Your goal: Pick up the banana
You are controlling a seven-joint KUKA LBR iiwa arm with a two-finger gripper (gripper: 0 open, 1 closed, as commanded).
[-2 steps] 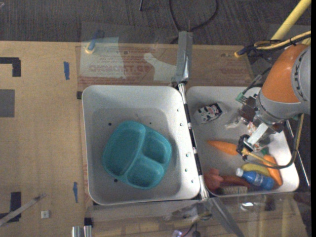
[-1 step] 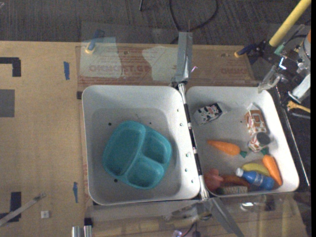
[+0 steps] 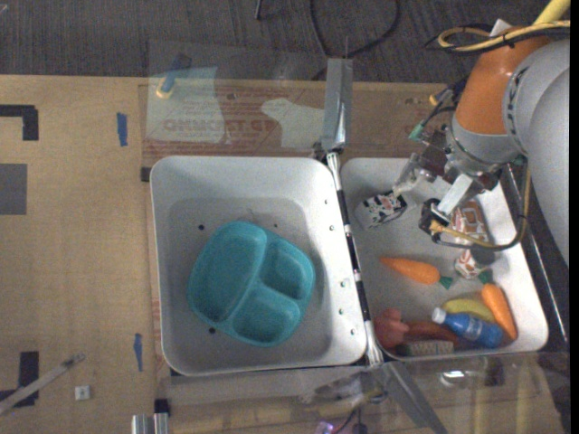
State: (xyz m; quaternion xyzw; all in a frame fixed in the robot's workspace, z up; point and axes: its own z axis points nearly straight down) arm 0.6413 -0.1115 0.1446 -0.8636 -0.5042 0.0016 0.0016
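The banana (image 3: 468, 306) lies near the front right corner of the right bin (image 3: 398, 333), a yellow curve partly covered by a blue bottle (image 3: 469, 327). My gripper (image 3: 422, 200) hangs over the back half of that bin, well behind the banana. Its two fingers are spread open with nothing between them. A small black-and-white cow toy (image 3: 384, 209) sits just left of the left fingertip (image 3: 401, 186).
An orange carrot (image 3: 412, 270) lies mid-bin and a second carrot (image 3: 498, 309) lies by the right wall. A small white carton (image 3: 468, 263) and a brown-red toy (image 3: 403, 329) are also there. The left bin (image 3: 172, 242) holds a teal divided plate (image 3: 251, 281).
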